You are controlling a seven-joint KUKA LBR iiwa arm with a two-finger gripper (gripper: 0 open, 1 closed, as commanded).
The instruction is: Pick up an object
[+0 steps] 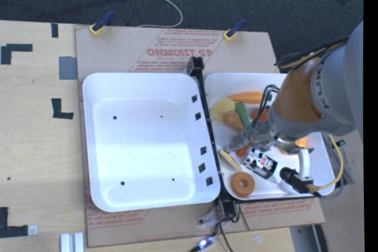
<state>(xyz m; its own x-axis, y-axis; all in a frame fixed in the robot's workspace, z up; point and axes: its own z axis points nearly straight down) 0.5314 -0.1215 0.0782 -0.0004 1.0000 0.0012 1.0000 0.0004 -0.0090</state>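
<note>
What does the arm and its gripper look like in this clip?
The arm is a thick, rounded grey body with a broad orange band above the wrist. Below it sits a grey wrist ring, then a dark metal gripper with a small white-and-black block beside it. A thin black cable loops along the orange band, and yellow and black cables trail at the wrist's near side.

Glossy white plastic bins (142,88) — matt cardboard (171,53) underneath
</note>
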